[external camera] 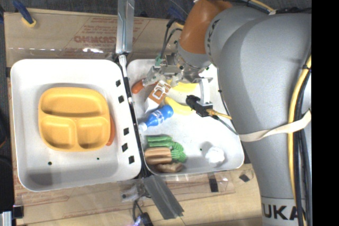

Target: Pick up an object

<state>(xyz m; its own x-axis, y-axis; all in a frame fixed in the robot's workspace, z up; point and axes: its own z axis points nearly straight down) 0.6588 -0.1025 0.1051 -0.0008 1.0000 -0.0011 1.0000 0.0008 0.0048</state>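
The pincer [165,72] hangs low at the back of the right bin [229,141], just above an orange-and-white item [158,93]. Whether it grips anything cannot be told; the wrist hides much of it. A yellow banana [180,107] lies partly under the arm. Nearer the front lie a blue-and-white bottle [157,117], a green toy [165,144], a brown toy [159,156] and a white ball [214,154]. The left bin [32,166] holds a yellow divided tray [74,117]. Both bins sit on the counter [53,34].
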